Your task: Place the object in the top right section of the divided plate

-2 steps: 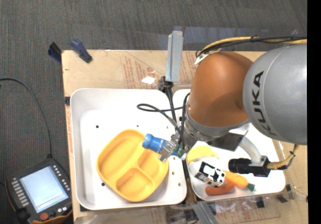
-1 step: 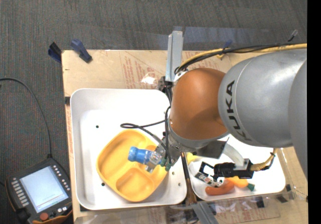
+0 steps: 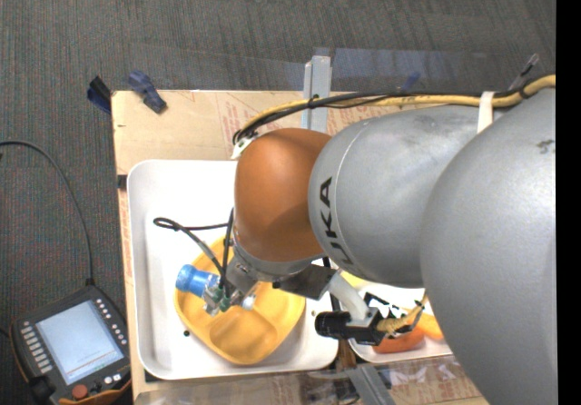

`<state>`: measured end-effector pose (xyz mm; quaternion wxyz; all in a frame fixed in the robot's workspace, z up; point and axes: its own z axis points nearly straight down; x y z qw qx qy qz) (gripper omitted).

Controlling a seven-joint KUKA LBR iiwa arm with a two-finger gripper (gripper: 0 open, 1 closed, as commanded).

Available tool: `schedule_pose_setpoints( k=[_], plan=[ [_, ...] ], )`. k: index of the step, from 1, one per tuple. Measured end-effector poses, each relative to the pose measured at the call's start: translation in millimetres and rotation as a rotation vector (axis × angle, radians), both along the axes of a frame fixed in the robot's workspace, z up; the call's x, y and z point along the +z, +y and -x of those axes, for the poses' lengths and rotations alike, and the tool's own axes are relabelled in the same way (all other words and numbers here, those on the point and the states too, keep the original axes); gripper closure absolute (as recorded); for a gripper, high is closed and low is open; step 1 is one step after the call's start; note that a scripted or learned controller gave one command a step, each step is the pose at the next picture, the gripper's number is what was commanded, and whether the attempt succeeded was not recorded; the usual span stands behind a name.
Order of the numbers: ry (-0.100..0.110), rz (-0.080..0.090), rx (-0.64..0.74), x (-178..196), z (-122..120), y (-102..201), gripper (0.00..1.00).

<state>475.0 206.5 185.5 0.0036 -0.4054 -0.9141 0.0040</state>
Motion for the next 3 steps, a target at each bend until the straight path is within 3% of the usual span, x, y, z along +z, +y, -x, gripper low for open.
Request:
schedule_pose_setpoints(
  k=[1, 2, 3],
  plan=[
    [-0.002, -0.003, 0.190, 30.1, -34.3, -55.5, 1.00],
    [-0.007, -0.005, 0.209, 59.7, -1.4, -93.6, 1.00],
    [-0.005, -0.005, 0.172, 18.5, -0.5, -86.0, 1.00]
  ],
)
